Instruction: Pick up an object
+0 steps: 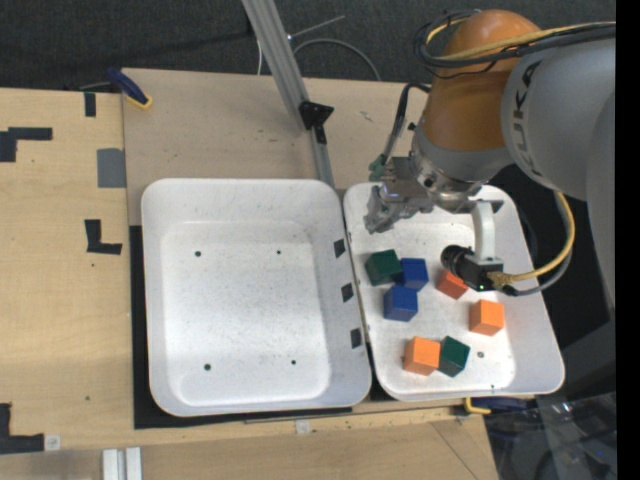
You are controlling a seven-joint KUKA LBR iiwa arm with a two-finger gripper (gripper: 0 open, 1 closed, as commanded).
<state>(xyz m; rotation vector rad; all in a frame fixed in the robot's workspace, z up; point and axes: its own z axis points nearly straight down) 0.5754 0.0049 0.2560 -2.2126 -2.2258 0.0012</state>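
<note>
While my fingers [381, 213], spread and empty, hover at twelve o'clock of the green block [382, 266], I should descend squarely.

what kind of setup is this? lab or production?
Looks like a lab test bench, probably for grasping trials: two white bins on a plywood bench, small coloured blocks as props, and tape markers stuck on the bench top.
</note>
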